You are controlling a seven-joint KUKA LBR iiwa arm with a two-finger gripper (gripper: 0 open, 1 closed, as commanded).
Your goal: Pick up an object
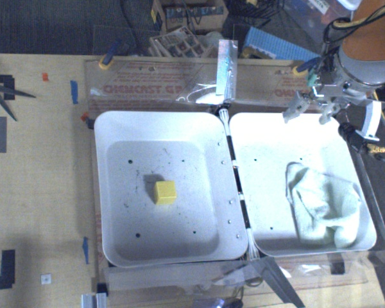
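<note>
Overhead, near the far right corner of the right bin, hangs the gripper, fingers spread apart with nothing between them: one fingertip over the bin's far rim, the other a little to its right. Grey wrist and orange band rising behind it toward the upper right corner of the view.

Well apart from those fingers, in the left bin, lies a small yellow block, roughly at the middle of the floor and a touch toward the near edge, casting a short shadow on its far left side. Touching no wall. Separated from the gripper by the ridge where the two bins meet, and by most of the right bin's width.

Much nearer the fingers, though still not under them, sits a crumpled white cloth (pale grey-green in its folds), filling the near right part of the right bin and reaching up against the right wall. Bare white floor between the cloth's far edge and the bin's far rim.

Beyond both bins, along the far edge of the bench, stands a clear plastic sheet with reddish lettering, too blurred to read. Blue tape marks on the bench's left part.
</note>
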